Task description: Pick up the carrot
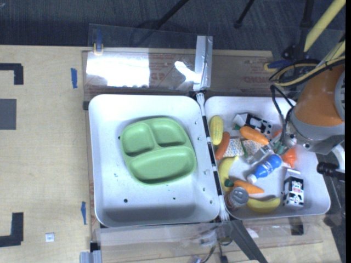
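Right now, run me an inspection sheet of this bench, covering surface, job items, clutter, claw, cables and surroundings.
Surface: wooden bench bearing two shallow white bins; left bin, right bin.
Job's things: orange tapered carrot lying in the right bin, beside a yellow banana.
Clutter: green three-compartment plastic plate in the left bin; yellow corn cob, blue-capped bottle, small black-and-white box.
Claw: low over the right bin's far right; finger state unclear.
Cables: black and yellow cables behind the right bin.
Surroundings: dark floor.

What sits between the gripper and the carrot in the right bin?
The gripper hangs just right of the upper carrot, nearly touching it, with nothing visible between them. A blue bottle lies just below, close beside both.
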